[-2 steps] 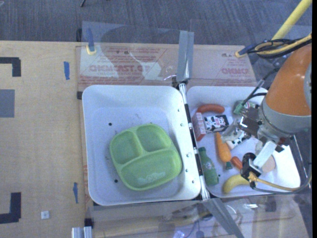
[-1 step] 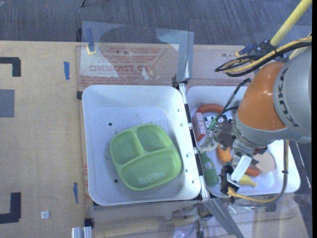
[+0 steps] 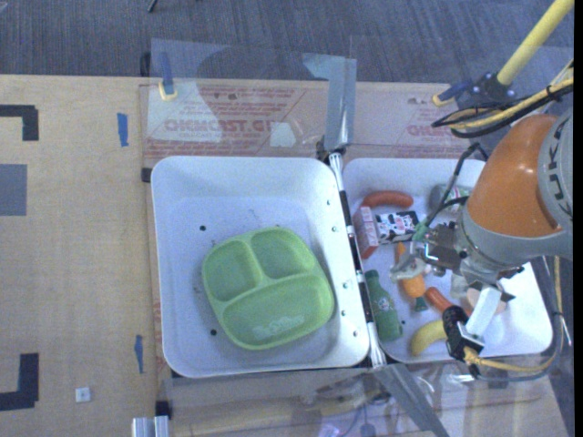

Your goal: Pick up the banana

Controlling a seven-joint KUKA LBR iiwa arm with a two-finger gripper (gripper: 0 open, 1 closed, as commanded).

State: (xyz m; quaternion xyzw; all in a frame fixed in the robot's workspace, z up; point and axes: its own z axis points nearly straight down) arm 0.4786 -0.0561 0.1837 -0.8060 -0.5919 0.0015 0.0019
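Lying curved and smooth, yellow banana (image 3: 428, 337) beside glossy green bottle (image 3: 383, 306).

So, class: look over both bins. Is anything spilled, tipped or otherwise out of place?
Nothing stands out. The green divided plate lies flat in the left bin; the banana and other toy foods lie scattered in the right bin, unspilled.

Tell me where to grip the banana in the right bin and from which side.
Grip the banana across its narrow middle, coming straight down from above. It lies flat near the right bin's front edge, with a green bottle close on its left, so side approaches look crowded.
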